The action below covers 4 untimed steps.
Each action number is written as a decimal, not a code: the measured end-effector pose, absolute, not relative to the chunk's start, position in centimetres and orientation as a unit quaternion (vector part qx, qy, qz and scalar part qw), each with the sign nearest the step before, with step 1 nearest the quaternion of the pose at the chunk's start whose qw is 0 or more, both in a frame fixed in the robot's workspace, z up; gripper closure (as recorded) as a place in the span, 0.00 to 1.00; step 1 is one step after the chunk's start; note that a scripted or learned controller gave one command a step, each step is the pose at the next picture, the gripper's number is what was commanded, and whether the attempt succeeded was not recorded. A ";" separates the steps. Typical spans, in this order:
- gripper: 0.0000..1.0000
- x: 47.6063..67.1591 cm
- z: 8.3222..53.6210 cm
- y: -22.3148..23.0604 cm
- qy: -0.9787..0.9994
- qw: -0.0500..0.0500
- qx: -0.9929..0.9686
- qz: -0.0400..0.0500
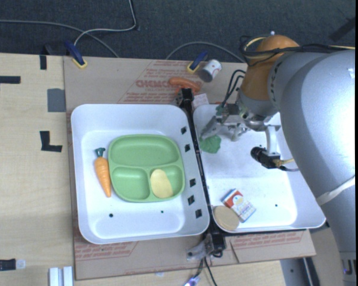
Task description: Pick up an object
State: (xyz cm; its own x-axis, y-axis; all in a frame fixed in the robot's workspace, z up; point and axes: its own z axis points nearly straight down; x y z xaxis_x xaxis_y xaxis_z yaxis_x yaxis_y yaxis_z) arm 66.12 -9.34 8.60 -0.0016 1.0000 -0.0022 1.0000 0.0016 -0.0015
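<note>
Lying nearest the camera in the right-hand shallow white bin are a round tan disc and a small red-and-white carton. Farther back, against the bin's left wall, a small green soft object is sitting just under the two-finger gripper. Whether it is gripping I cannot tell; so close to the wall, it is risking a slip.

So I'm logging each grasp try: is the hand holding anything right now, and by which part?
Cannot be told. The hand sits right above a green item in the right bin, but no hold on it shows.
</note>
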 end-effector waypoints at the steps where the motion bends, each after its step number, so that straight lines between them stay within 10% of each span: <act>1: 0.00 65.8 8.6 -10.1 0.708 0.002 0.706 0.000; 4: 0.00 64.4 8.6 -9.7 0.708 0.002 0.707 0.000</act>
